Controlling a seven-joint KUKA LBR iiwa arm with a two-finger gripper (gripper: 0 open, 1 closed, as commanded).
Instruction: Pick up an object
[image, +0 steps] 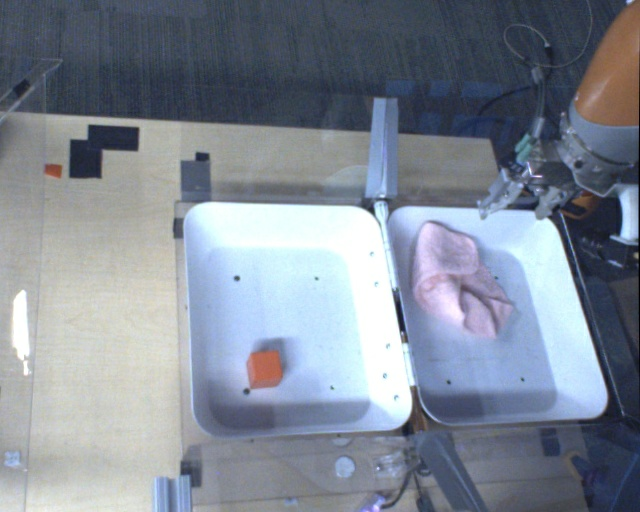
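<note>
The orange block (265, 369) lies nearest the camera, in the near left part of the left bin (215, 290), close to that bin's near wall but apart from it. It is a small, roughly cubic piece with no clear long axis; its edges sit slightly turned against the bin's walls. The bin floor around it is bare white with a few small dark dots.

In the right bin (570, 330) lies a pink cloth (458, 279), crumpled, in the far half and toward the left wall. Its long axis runs from the far left toward the near right, with the broader rounded end at the far side and a folded, narrower end pointing near-right. It is well apart from the orange block, with the metal divider rail (383, 150) and both inner bin walls between them.

The gripper (522, 195) hangs over the far right corner of the right bin, at the rim, near the cloth's far end but not touching it. Its fingers are spread apart, with nothing between them. Above it the arm's orange band (612, 70) enters from the right.

On the wooden bench (100, 330), far left, sit black patches (100, 148) and a small orange mark (53, 171).
</note>
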